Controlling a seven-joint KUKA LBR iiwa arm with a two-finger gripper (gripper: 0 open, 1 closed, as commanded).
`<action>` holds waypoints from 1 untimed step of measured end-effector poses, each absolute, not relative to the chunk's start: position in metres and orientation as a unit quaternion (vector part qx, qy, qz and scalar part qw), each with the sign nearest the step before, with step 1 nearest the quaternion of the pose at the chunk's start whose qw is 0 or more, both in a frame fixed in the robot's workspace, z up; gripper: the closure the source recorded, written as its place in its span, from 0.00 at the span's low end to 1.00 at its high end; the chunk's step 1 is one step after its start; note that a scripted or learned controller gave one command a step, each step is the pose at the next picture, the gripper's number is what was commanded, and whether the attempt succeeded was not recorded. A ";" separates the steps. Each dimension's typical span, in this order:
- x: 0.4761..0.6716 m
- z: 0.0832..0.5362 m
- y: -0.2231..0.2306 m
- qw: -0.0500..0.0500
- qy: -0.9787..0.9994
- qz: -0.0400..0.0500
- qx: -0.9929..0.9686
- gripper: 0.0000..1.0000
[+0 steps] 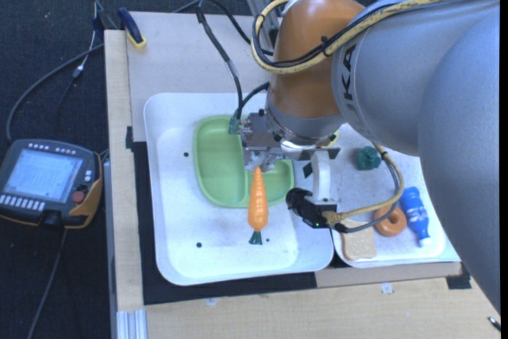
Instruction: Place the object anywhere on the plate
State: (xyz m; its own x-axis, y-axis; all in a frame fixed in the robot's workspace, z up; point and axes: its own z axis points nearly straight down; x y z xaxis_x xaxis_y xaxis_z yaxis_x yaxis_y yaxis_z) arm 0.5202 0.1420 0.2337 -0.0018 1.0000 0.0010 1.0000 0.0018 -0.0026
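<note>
Carrot is seen hanging upright from the gripper, top end apparently pinched between closed fingers, green stub downward. It overlaps the near rim of the green plate in the left bin. Placement judged not yet done: lowering and release remain. Carrot is orange, tapered, smooth, likely plastic.

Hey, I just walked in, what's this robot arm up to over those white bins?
The grey and orange arm reaches in over the left bin, its gripper right above a green plate. A toy carrot hangs point-up under the gripper, its upper end at the fingers, its lower part reaching past the plate's front edge over the bin floor. Whether the fingers actually grip it is hard to tell. The right bin holds a blue bottle, a donut, a slice of toast and a small dark green item.
</note>
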 end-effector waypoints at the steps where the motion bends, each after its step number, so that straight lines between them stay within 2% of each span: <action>1: 0.520 0.234 0.142 0.001 -0.708 0.001 -0.707 0.00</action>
